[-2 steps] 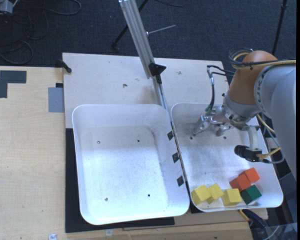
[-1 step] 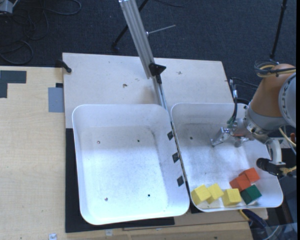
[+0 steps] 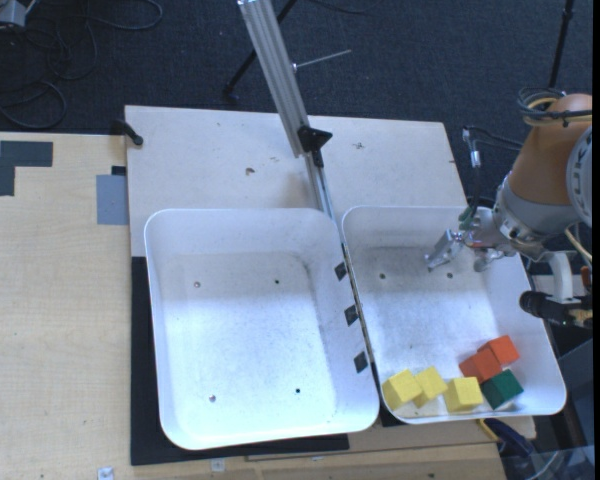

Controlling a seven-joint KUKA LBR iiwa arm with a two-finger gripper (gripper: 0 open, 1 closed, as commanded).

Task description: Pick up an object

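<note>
Yellow blocks (image 3: 432,386) bunched at the near edge of the right bin (image 3: 420,308), touching one another, with an orange block (image 3: 490,356) and a green block (image 3: 502,389) just beside them toward the corner. Claw (image 3: 442,256) up over the far part of the same bin, well apart from the blocks, nothing between its fingers; spread or pressed together, cannot tell. Left bin (image 3: 245,328) alongside.

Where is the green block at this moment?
The green block lies in the right bin's near corner, beside a yellow block, below the orange blocks.
</note>
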